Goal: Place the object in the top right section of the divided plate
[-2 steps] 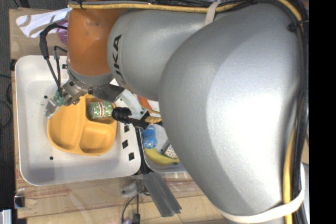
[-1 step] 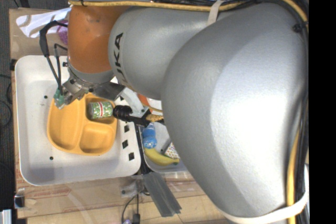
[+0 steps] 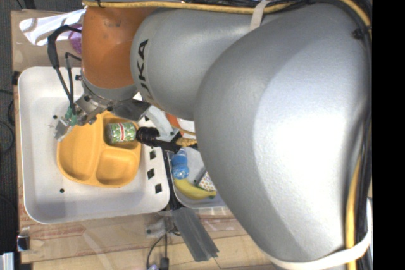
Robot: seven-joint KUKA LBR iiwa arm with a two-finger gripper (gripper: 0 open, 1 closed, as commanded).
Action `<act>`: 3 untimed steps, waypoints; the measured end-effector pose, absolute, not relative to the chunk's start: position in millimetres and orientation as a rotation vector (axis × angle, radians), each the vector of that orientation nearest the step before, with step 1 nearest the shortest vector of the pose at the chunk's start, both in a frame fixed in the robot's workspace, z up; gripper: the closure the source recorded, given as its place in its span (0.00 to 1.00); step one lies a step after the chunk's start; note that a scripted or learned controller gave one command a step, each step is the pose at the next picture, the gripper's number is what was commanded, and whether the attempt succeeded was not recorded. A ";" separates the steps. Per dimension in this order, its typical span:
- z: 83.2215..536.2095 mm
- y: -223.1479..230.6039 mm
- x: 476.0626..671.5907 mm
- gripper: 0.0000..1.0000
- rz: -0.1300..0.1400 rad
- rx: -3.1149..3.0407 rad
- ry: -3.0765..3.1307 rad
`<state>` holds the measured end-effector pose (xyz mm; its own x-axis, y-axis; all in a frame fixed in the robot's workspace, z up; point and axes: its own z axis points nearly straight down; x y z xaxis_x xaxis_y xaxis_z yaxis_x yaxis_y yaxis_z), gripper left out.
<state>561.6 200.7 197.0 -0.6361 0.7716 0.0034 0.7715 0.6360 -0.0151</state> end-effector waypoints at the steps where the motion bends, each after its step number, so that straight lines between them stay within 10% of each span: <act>1: 204.5 201.3 562.2 1.00 0.022 -1.331 -2.833; 2: 204.5 201.3 562.2 0.00 0.022 -1.330 -2.833; 3: 212.1 201.8 562.8 1.00 0.026 -1.324 -2.834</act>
<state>562.8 201.8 212.1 -0.6414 0.7672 0.0054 0.7670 0.6413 -0.0206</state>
